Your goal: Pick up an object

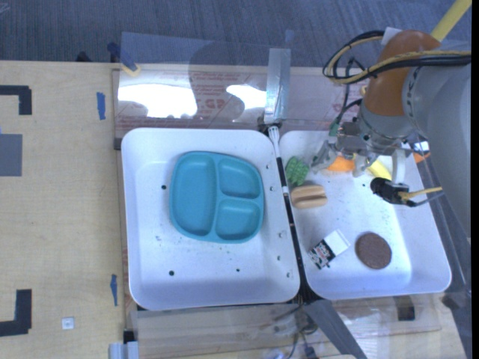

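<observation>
The gripper (350,154) is lowered over the orange piece (342,164) in the right bin (419,275); whether it is clamped cannot be told; nothing is seen lifted yet.

The counter (60,200) is pale wood with a fine grain, and everything else is placed here against it. Beyond its far edge lies dark blue-grey carpeted floor (187,10). Black bracket-shaped marks (21,99) sit on its left part, with a grey square (9,154) just beside them. Short strips of blue tape (100,105) stick to it nearer its middle. At its far side a clear plastic sheet (187,99) catches bright glare from overhead light, and an upright metal strip (277,84) stands at the sheet's right.
</observation>
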